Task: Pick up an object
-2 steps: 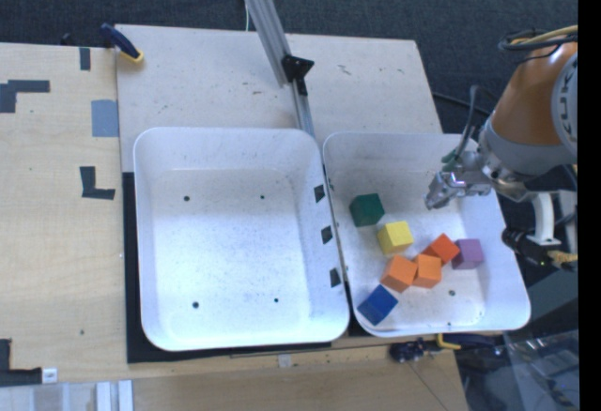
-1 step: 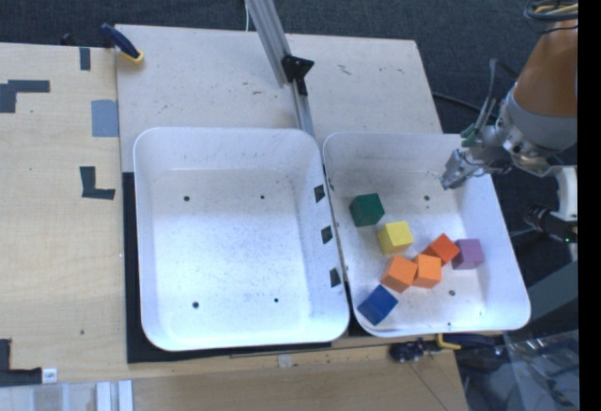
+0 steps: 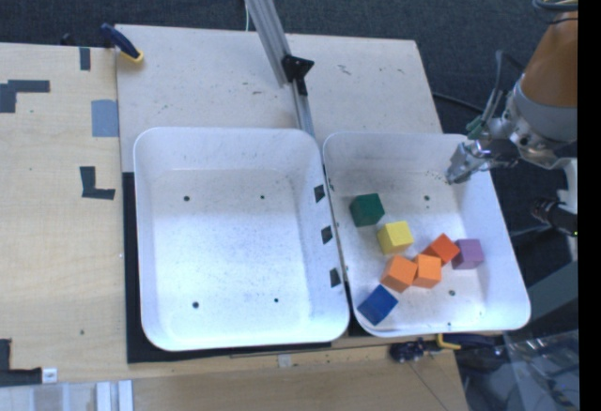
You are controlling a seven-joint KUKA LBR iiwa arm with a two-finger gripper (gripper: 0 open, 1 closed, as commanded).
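well apart (diagonally), tool (image 3: 463, 165), green cube (image 3: 367, 209)

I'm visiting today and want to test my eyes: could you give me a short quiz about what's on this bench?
1. True or false: all the coloured blocks lie in the right bin.
2. Which block lies nearest the divide between the two bins?
A. purple block
B. blue block
C. yellow block
3. Fill in: the end effector hovers by the right bin's ____ corner, apart from the blocks.

Key
1. True: the green block, yellow, orange, purple and blue blocks all sit there.
2. B
3. Upper right, as the camera sees it.
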